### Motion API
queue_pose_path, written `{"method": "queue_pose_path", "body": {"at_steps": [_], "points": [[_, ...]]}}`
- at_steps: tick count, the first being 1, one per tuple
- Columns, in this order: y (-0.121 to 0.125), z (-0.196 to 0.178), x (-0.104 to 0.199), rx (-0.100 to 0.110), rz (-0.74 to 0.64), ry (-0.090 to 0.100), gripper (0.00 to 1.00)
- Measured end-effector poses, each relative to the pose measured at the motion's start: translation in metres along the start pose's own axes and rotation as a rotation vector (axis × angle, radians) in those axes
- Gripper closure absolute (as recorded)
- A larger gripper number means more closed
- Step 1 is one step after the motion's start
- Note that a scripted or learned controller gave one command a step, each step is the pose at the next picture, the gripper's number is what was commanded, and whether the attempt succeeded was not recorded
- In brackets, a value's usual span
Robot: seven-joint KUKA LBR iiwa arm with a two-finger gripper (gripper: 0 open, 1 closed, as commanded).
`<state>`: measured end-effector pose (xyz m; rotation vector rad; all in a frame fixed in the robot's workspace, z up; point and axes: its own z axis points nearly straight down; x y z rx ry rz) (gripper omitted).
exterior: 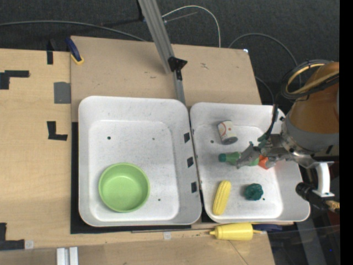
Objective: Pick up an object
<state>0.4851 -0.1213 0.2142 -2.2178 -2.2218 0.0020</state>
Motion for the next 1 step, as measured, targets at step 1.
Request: {"method": "queue_pose_path", "body": {"at_steps": [1], "points": [[0.0,0.0,-0.0002,0.0,0.0,0.0,0.0]]}}
